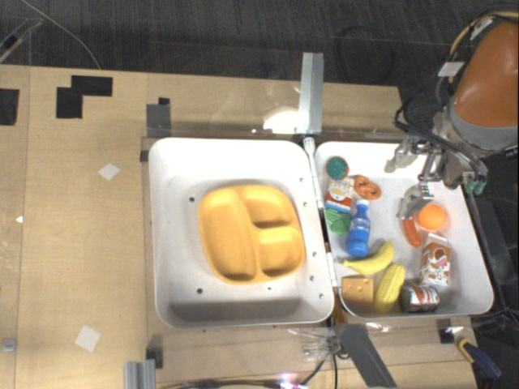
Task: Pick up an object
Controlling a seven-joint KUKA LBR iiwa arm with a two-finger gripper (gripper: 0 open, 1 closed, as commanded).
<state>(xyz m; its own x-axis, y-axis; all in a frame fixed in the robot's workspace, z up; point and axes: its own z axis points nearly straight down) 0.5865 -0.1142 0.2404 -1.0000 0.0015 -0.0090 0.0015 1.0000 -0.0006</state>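
Observation:
My gripper hangs over the upper right part of the right bin, below the arm's orange band. Just under and right of it sits an orange against a red cup. I see nothing held in the gripper. In the same bin lie a blue bottle, a banana, a yellow corn cob, a tan block, a can, a small printed carton, a teal ball, a pretzel-like piece and a colourful carton.
The left bin holds a yellow divided tray. A metal post stands behind the wall between the bins. Wooden bench top stretches to the left. Cables trail beside the arm at the right.

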